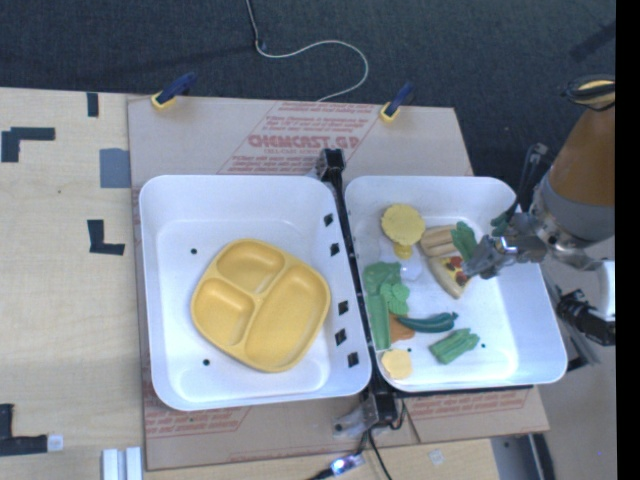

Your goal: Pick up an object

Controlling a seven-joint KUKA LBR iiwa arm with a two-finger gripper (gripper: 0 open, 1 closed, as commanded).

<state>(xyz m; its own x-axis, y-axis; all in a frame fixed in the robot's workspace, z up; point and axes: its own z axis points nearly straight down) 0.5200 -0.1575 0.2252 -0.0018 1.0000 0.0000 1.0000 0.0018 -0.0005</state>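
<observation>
Red letters on the brown cardboard sheet under the bins look like "CHEMCAST GP", but they are upside down and hard to read. There are two white bins on the counter. The left bin has one yellow plate with three parts. The right bin holds toy food: one round yellow piece near the top, one pizza slice, one leafy green piece, one dark green pepper, one small green veggie, and one little yellow piece at the bottom. Two clips, yellow and blue, sit at the cardboard's top: a left clip and a right clip. The claw is low in the right bin, right beside the pizza slice. I cannot tell if it is open or closed, or if it grips anything.
</observation>
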